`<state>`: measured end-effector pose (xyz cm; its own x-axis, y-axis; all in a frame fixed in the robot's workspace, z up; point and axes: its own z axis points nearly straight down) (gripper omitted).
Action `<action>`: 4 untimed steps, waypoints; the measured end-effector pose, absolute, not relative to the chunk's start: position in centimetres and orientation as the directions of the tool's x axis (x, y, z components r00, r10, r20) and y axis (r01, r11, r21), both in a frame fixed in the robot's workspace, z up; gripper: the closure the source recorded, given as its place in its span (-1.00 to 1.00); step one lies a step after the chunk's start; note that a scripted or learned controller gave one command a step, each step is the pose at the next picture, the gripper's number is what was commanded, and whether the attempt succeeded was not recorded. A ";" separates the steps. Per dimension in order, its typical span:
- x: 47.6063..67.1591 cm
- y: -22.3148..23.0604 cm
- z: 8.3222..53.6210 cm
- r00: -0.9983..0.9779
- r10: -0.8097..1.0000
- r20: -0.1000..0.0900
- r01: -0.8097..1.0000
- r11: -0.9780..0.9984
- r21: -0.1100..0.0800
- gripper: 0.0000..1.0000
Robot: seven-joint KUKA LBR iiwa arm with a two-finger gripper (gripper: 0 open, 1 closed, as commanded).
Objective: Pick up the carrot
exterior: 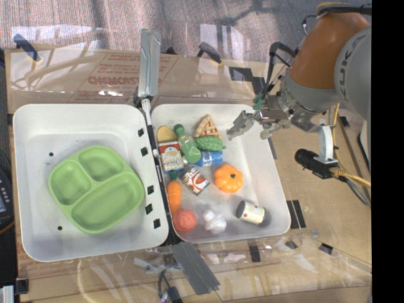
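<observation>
The carrot [174,196] lay against the right bin's [275,188] left wall. The pincer [243,125] hovered open, holding nothing, near its far-right corner.

The gripper [247,122] hangs over the right bin's [278,194] two-o'clock corner, holding nothing. The carrot [174,196] lies against that bin's nine-o'clock wall, with a red tomato [185,220] just at its six o'clock and a small can [195,180] at its two. The left bin [31,169] bears a green divided plate [96,187].
</observation>
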<state>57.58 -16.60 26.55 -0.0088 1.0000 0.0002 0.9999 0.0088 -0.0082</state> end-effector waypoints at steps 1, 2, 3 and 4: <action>55.5 -20.1 15.2 0.057 0.998 0.001 0.998 -0.057 -0.012 -1.00; 53.9 -20.5 9.1 0.224 0.975 0.001 0.975 -0.224 -0.004 -1.00; 51.5 -20.3 9.1 0.302 0.953 0.000 0.953 -0.302 -0.001 -1.00; 51.5 -20.3 9.7 0.298 0.954 0.000 0.954 -0.298 -0.008 1.00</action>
